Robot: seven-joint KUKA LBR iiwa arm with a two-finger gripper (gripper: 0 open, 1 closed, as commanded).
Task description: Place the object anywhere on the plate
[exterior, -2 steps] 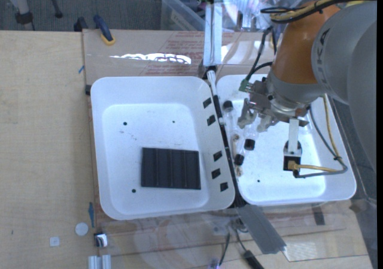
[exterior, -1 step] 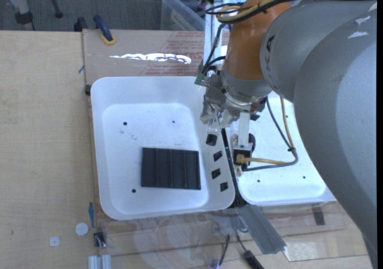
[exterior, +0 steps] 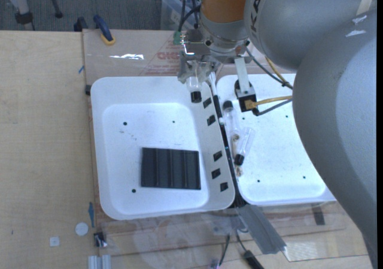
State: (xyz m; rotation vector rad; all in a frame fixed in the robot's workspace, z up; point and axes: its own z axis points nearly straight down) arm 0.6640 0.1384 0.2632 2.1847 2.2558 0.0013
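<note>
Plate [exterior: 170, 169], dark and ribbed, lies in the left bin [exterior: 114, 106] on a pale wooden bench [exterior: 39, 142]; grey carpet behind. Gripper [exterior: 195, 85] fingers: cannot tell.

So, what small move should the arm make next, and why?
Probably shift the gripper toward the camera, above the small clear object, which seems to lie in the right bin beside the divider. The gripper hangs at the bins' far end, apart from that object, and the dark ribbed plate waits in the left bin.
</note>
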